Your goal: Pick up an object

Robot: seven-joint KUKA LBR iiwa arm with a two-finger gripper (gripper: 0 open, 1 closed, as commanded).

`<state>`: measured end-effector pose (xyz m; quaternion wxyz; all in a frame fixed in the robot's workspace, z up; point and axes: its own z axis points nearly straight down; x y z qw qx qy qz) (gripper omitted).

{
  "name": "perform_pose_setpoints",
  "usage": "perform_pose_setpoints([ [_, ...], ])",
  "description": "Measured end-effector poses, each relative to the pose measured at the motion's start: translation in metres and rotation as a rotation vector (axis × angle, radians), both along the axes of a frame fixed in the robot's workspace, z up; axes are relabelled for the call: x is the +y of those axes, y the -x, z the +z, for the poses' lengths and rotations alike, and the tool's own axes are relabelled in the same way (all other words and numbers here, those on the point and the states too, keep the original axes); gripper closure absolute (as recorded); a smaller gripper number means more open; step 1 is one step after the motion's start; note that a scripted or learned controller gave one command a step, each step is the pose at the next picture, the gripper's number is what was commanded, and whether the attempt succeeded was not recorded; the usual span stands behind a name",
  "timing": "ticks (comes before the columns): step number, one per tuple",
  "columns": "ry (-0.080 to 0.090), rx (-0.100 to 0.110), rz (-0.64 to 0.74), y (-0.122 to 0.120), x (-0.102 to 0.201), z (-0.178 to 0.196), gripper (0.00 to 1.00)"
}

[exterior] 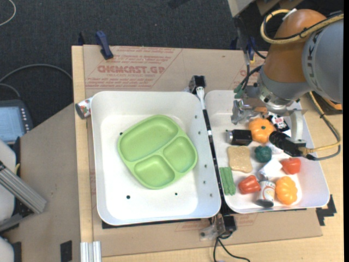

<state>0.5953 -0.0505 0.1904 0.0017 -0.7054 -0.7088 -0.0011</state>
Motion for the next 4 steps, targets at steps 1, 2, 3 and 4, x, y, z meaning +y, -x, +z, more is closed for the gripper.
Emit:
perform_pose_setpoints([
  [1,0.002,-0.020,0.000,0.046,0.038,0.183,1.00],
  [2,-0.003,-0.009,0.012,0.098,0.171,0.232,1.00],
  [3,0.008,0.017,-0.013,0.119,0.105,0.083,1.00],
  [4,0.000,-0.010,0.003,0.116,0.189,0.171,1.00],
])
